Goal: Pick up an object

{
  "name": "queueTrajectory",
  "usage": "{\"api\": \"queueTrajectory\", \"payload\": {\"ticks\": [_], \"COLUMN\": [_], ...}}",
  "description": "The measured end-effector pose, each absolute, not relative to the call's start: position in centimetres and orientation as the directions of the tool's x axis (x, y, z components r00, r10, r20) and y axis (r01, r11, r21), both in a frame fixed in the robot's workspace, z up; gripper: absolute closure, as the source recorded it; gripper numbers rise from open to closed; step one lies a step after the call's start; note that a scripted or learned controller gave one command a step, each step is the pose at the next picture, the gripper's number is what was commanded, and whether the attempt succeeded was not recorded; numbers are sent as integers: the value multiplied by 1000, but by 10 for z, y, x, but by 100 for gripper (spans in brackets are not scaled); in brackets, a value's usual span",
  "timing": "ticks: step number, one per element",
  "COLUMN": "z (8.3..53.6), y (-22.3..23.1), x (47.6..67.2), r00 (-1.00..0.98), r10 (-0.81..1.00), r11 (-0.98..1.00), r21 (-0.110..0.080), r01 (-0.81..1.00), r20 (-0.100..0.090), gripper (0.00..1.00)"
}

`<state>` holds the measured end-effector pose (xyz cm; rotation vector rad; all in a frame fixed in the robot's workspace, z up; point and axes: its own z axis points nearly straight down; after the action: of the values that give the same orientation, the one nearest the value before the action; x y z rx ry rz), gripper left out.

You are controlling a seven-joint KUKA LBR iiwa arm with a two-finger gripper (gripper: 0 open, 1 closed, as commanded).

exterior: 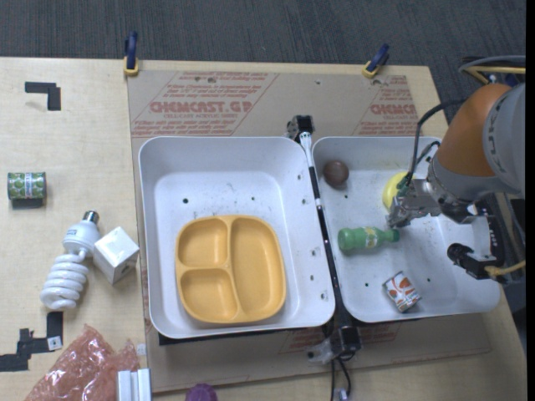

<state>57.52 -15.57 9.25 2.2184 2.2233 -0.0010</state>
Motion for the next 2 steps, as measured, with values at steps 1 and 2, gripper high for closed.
{"api": "queueTrajectory", "payload": {"ticks": [1, 2], "z": [92, 92], "y": [-156, -164], "x": [575, 522], "r00": [-2, 1], "r10": [1000, 1000], "r11": [2, -1], "r21": [0, 0], "r01": [1000, 1000], "r20": [-1, 0], "gripper": [0, 0]}}
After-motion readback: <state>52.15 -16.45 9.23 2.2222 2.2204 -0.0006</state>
